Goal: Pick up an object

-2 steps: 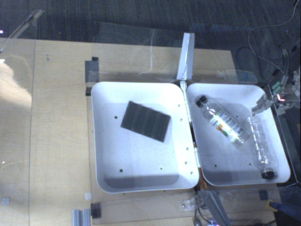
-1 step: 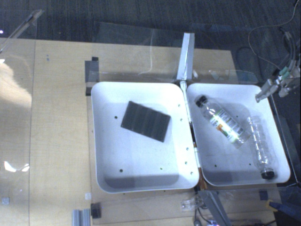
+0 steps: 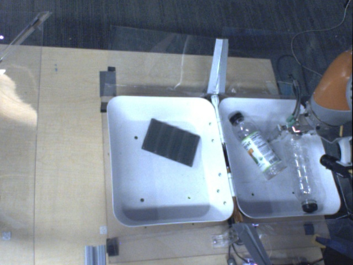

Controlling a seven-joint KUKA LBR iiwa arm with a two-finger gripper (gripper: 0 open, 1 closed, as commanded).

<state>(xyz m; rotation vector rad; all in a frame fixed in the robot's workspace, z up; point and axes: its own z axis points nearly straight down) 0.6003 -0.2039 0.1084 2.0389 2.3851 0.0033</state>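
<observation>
A dark grey flat rectangular pad (image 3: 171,142) lies tilted in the left bin (image 3: 127,203). In the right bin (image 3: 265,208) lie two clear plastic bottles. One bottle (image 3: 257,149) has a white and green label and a black cap pointing to the far left. The other bottle (image 3: 301,173) is bare, with its black cap near the bin's front right corner. My gripper (image 3: 292,127) hangs over the far right part of the right bin, just above the bare bottle's far end. The arm's orange band (image 3: 335,87) sits to its right.
A metal divider post (image 3: 217,70) stands behind the seam between the bins. Cables and clamps (image 3: 248,247) lie along the bench's front edge below the right bin. Bare wooden bench (image 3: 55,164) stretches to the left.
</observation>
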